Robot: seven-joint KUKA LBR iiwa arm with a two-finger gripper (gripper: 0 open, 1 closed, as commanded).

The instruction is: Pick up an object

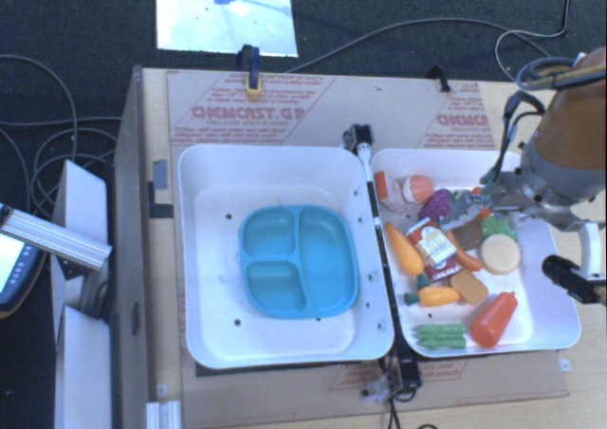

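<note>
**Gripper low over the right bin's toy food**

I see the gripper (471, 212) down among the toy food (446, 261) in the right bin (560, 318), beside the purple grapes (437, 203). I cannot tell its jaw state. A blue tray (298, 261) fills the left bin (204, 228).

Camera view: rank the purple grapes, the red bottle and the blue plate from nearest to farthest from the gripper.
Measured from the gripper over the right bin:
1. Purple grapes, just to its left in the same bin.
2. Red bottle, toward that bin's front edge.
3. Blue plate, across the divider in the left bin.
</note>
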